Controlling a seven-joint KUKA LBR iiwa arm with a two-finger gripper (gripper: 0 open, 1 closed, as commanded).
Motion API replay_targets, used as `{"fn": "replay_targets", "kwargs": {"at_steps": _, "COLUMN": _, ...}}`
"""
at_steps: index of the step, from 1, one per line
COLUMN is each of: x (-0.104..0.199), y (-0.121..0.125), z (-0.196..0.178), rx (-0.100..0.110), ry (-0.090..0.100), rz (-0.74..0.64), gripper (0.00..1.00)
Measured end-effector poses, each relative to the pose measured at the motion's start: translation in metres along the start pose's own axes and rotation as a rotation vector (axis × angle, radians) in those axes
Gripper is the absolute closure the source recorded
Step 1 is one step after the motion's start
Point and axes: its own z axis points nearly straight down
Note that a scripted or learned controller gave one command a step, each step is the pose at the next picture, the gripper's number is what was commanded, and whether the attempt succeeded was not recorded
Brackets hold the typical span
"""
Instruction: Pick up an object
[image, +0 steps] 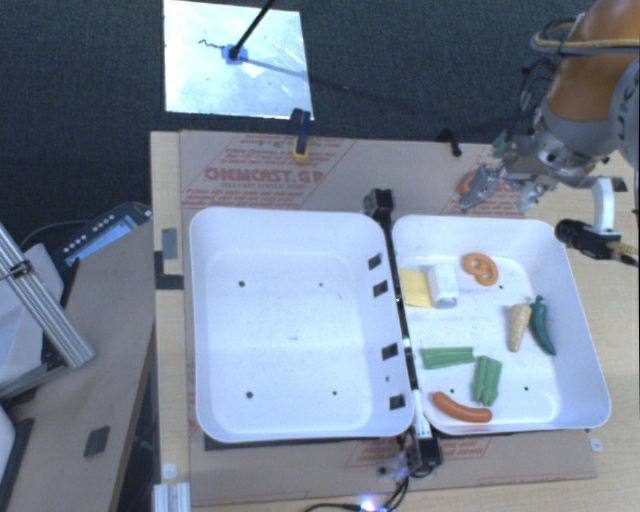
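Robot arm (590, 75) raised behind the right of 2 white bins.
The gripper (487, 185) hangs over the cardboard, just past the right bin's (580, 340) far rim; whether its jaws are apart cannot be told. In that bin lie a yellow block (416, 288), white cylinder (443, 283), orange pretzel (480, 268), corn cob (517, 327), dark green pepper (542, 326), 2 green bean bundles (447, 356) and a sausage (461, 407). The left bin (290, 320) sits beside it.

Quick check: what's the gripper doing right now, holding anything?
Gripper: above the right bin's far rim, nothing between its fingers; open or shut cannot be told.
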Motion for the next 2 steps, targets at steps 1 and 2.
{"fn": "replay_targets", "kwargs": {"at_steps": 1, "x": -0.036, "y": -0.002, "z": 0.104, "rx": 0.009, "ry": 0.0, "rz": 0.004, "gripper": 0.0}}
{"fn": "replay_targets", "kwargs": {"at_steps": 2, "x": -0.034, "y": 0.001, "z": 0.086, "rx": -0.004, "ry": -0.001, "rz": -0.001, "gripper": 1.0}}
